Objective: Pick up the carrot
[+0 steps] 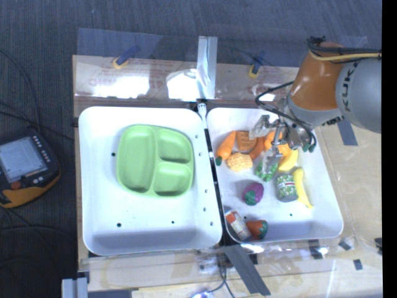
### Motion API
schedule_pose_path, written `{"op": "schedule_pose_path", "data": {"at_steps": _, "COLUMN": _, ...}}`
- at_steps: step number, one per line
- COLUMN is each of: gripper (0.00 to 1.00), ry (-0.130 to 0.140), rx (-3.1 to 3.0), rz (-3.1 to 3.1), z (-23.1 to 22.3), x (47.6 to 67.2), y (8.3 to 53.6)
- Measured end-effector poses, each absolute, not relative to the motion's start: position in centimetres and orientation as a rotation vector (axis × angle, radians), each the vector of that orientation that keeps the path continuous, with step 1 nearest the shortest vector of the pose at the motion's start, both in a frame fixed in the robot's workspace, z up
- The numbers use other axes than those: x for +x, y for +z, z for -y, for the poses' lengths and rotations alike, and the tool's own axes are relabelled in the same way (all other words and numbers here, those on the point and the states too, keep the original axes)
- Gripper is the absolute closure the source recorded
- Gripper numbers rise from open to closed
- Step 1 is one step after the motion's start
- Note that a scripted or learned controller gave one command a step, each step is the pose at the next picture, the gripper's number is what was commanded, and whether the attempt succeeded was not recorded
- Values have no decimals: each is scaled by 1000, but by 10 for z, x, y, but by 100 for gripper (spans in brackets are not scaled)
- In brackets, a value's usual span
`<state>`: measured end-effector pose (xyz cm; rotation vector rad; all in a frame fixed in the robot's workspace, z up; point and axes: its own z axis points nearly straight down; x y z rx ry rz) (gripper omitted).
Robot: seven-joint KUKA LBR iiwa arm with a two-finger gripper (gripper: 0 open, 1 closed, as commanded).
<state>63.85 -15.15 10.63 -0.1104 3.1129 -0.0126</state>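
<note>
The carrot (225,144) lies in the right bin (322,222), in its upper-left part, just beside the divider where the two bins meet. It is tilted, with its green tip pointing down-left toward that divider and its thick end up-right. The thick end touches an orange block-shaped item (246,142). A yellow corn-like piece (239,161) sits just below the carrot, touching or nearly touching it.

The end effector (273,143) hangs over the middle of the right bin, to the right of the carrot, above a cluster of a green item (268,168), a yellow piece (287,158) and a banana (303,187). Nothing can be made out between its parts, and whether it is released or clenched cannot be told from this view. The carrot is not held.

Judged step: approach, before any grasp. The end effector is near the carrot but not aligned over it.

The next move calls for:
- a shift toward the divider until the end effector is centred over the carrot's mid-body;
- a wrist rotation so the closing direction runs across the carrot's long axis;
- a descent that clears the orange block-shaped item and the corn-like piece, which crowd the thick end.

Farther out, a purple item (253,192), a green can (285,187) and a red-and-green piece (255,228) lie well apart from the carrot. The left bin (99,222) holds a green divided plate (155,159). Both bins rest on the table (356,185).
</note>
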Motion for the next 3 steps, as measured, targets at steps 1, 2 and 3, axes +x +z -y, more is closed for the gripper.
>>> {"op": "schedule_pose_path", "data": {"at_steps": 1, "gripper": 0, "ry": -17, "rx": 62, "rz": -3100, "z": 134, "x": 630, "y": 104}}
{"op": "schedule_pose_path", "data": {"at_steps": 2, "gripper": 0, "ry": -10, "rx": -70, "rz": -3114, "z": 148, "x": 585, "y": 106}}
{"op": "schedule_pose_path", "data": {"at_steps": 3, "gripper": 0, "ry": -17, "rx": -176, "rz": -3110, "z": 143, "x": 615, "y": 102}}
